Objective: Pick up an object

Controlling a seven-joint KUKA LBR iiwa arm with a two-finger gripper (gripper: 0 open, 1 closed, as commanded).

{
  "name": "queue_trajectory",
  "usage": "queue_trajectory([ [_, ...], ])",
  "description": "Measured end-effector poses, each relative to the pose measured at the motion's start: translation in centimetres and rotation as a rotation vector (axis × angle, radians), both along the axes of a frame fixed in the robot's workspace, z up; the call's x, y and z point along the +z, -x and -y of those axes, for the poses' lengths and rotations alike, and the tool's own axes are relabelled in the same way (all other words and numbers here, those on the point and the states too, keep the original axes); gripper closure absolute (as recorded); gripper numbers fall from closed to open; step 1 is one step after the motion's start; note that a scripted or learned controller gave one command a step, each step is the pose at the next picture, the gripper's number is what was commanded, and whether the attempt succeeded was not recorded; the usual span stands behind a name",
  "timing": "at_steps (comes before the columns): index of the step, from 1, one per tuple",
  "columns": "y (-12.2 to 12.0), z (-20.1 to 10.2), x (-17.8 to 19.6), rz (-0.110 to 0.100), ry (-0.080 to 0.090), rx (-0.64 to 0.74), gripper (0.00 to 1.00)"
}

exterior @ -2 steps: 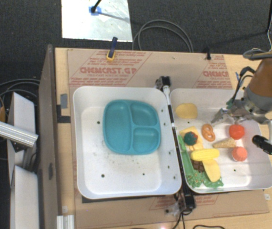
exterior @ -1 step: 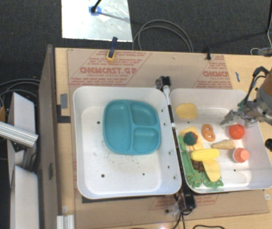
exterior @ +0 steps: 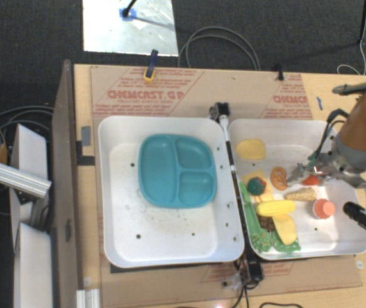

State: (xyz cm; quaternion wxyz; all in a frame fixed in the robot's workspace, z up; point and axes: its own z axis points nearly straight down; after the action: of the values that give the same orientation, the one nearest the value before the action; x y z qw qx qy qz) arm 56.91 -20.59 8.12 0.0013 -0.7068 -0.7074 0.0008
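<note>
Gripper [exterior: 312, 169]: low in right bin [exterior: 343, 246], arm entering from 3 o'clock. Whether it grips anything: cannot tell.
Nearest item: tan roll [exterior: 300, 196], just below at 7 o'clock, long axis running 3–9.
Orange-brown egg shape [exterior: 279, 177]: close at 9 o'clock.
Red-capped piece [exterior: 324, 208]: 5 o'clock, near.
Yellow banana [exterior: 275, 207]: further out, 8 o'clock.
Teal plate [exterior: 176, 171]: left bin, well apart.

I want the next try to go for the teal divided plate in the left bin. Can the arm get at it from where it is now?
Probably yes. The teal plate lies alone in the left bin, nothing on top. The claw sits over the right bin; only the low divider lies between.
</note>
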Motion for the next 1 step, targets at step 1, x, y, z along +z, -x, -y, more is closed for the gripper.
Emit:
queue_trajectory([
  [1, -0.25, 0.05, 1.43, 0.008, 0.002, 0.001, 1.0],
])
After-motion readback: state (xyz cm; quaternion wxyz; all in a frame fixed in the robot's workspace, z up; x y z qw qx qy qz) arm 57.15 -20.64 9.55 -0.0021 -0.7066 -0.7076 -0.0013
